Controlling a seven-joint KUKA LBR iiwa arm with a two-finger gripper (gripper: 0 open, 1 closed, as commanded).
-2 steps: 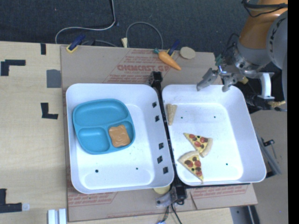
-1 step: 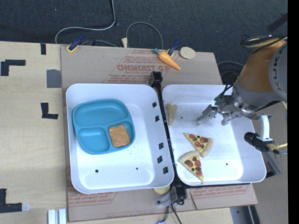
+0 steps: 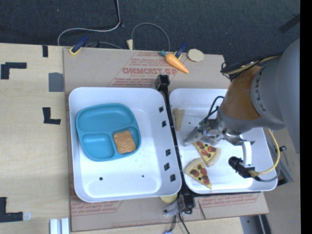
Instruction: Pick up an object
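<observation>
- Gripper is low in the right bin, fingers pointing toward the divider between bins.
- Finger state: can't tell. They read as one grey wedge from this slanted view, with no gap or pinch visible.
- Nearest target: upper pizza slice, just beside the fingers on the near-edge side, possibly touching (overlap unclear).
- Its long axis runs roughly crosswise to the fingers' line, crust end toward the arm.
- Lower pizza slice lies further the same way, apart from the fingers.
- A pale cracker-like piece sits on the opposite side of the fingers, against the divider.
- Judgement: a short shift toward the near edge centres over the upper slice (flat thing, so a pinch is likely to slip).
- Blue plate with toast sits well apart, across the divider.
</observation>
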